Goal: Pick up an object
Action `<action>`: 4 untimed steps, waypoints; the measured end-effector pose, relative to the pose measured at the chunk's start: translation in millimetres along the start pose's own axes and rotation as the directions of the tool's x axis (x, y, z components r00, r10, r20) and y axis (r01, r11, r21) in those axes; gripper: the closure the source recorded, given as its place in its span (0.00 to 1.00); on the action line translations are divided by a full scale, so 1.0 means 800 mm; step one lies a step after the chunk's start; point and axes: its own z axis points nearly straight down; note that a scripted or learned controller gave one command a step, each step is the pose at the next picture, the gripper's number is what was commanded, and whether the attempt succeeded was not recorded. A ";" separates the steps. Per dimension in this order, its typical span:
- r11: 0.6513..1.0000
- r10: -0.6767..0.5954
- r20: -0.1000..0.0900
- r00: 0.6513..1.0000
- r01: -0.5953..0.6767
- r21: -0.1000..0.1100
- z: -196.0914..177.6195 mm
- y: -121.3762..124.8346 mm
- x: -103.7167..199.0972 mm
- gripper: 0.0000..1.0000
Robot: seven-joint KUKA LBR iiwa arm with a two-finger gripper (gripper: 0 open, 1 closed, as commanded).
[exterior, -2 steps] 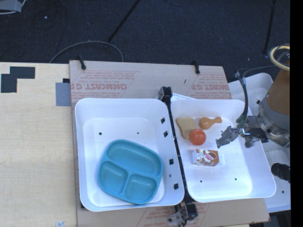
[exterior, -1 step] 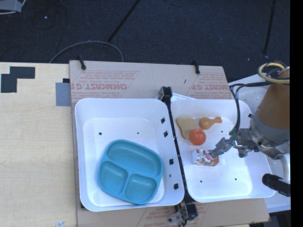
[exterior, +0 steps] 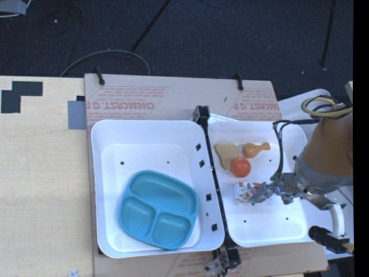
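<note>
low in the right shallow white bin [exterior: 271, 235] the two-finger gripper [exterior: 260, 194], whether spread or pinched i cannot tell, meets a small clear printed packet [exterior: 244, 190], then a red tomato-like ball [exterior: 240, 167], a tan bread-shaped piece [exterior: 226, 152] and an orange drumstick-shaped toy [exterior: 255, 149].

Gripper [exterior: 260, 194] beside a small packet [exterior: 244, 191] in the right bin [exterior: 271, 232]

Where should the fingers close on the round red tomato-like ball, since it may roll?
Likely across the widest middle of the round red ball, coming straight down from above. The tan bread-shaped piece touches its upper-left side, so fingers fit better on the lower-left and upper-right sides.
</note>
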 end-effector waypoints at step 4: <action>1.000 -0.002 0.003 1.000 0.002 -0.011 -0.088 0.009 -0.023 1.00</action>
